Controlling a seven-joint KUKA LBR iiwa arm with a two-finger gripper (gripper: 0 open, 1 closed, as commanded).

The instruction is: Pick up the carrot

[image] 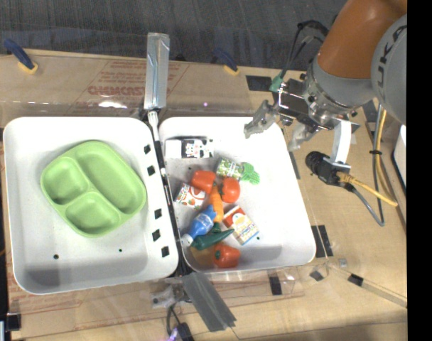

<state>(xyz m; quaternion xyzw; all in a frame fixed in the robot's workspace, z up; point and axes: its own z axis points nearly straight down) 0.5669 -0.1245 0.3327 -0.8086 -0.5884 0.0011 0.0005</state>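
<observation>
The carrot is a small orange piece lying in the middle of the right bin, wedged among other toy foods. A red tomato touches its upper right side and a blue bottle lies just below it. My gripper hangs above the bin's far right corner, up and to the right of the carrot and well apart from it. Its two fingers are spread open with nothing between them.
Around the carrot are a black-and-white carton, a green-capped item, a juice box, a green pepper and a red piece. The left bin holds a green divided plate.
</observation>
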